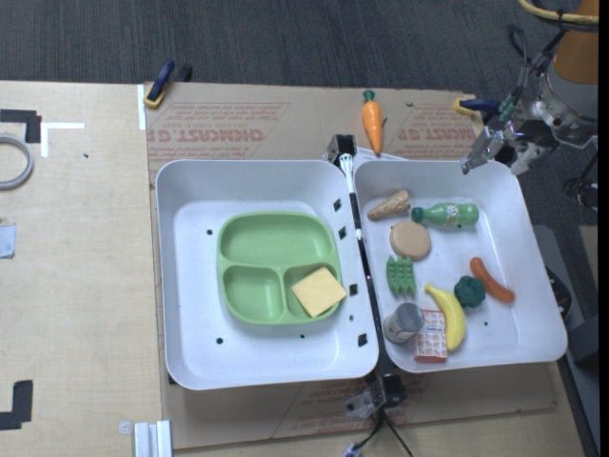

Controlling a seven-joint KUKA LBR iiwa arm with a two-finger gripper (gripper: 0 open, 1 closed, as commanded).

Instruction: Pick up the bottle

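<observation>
Bottle (447, 215): green with a white label, lying on its side in the upper part of the right bin (533, 255), cap toward the left, touched by nothing.

End effector (493, 146): at the upper right, above the far right corner of the right bin, up and to the right of the bottle and apart from it. Nothing sits between the fingers; whether they are apart or together cannot be told. Arm (576, 60): grey with an orange band, entering from the right.

Right bin, other contents: tan bread stick (388, 205) left of the bottle; round cookie (411, 241) just below it; green ridged piece (401, 275) below the cookie; can (403, 323) near the lower left corner; red and white carton (431, 337) beside the can; banana (449, 314) touching the carton; dark green vegetable (469, 291) right of the banana; sausage (491, 281) further right.

Left bin (181, 255): holds a green tray (276, 267) of three compartments, with a yellow block (318, 291) in the lower right compartment.

Tabletop (76, 255): carrot (371, 120) on the cardboard beyond the bins, near where they meet; blue and yellow clamp (159, 84) at the cardboard's far left corner.
</observation>
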